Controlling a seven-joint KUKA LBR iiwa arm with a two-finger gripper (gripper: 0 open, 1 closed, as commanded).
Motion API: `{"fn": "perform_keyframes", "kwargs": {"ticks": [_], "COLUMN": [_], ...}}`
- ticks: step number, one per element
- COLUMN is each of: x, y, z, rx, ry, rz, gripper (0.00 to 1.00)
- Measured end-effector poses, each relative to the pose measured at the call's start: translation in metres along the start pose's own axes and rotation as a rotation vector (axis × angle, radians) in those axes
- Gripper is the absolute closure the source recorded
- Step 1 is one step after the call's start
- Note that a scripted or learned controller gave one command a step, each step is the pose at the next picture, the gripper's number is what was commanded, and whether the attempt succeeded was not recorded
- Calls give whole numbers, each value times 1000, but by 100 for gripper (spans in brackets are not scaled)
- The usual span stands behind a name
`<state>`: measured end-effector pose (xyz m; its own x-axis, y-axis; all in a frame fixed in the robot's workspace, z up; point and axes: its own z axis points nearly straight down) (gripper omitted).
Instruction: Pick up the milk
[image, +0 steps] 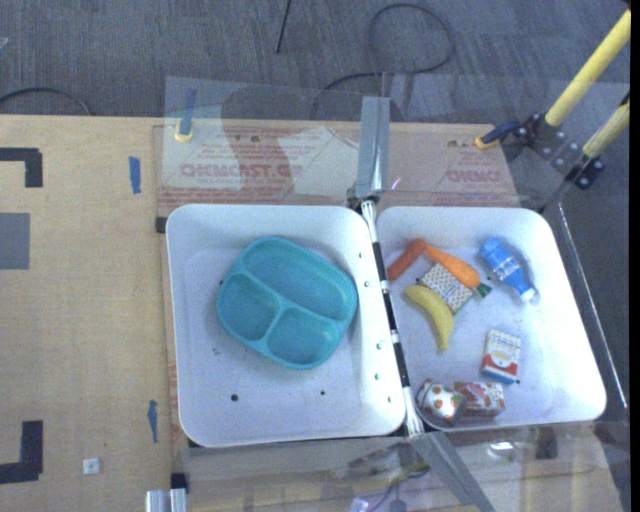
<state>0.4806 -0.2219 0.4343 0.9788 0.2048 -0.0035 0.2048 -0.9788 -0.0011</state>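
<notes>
I think I am looking down at a robot test lab, not a home. Two white bins (190, 400) sit side by side on a plain wood bench (80, 300) with blue tape bits (134, 174) and black marks (22, 166) stuck on it. Clear plastic sheets (270, 135) stand behind the bins. Black cables (405, 30) lie on a grey carpet floor (120, 50). Yellow poles (590, 70) with clamps stand at the side. The food in the bin looks like toys, like the small banana (432, 312).
</notes>
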Motion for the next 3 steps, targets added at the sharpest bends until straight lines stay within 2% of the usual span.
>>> {"fn": "perform_keyframes", "kwargs": {"ticks": [3], "x": [0], "y": [0], "z": [0], "rx": [0], "ry": [0], "rz": [0], "gripper": [0]}}
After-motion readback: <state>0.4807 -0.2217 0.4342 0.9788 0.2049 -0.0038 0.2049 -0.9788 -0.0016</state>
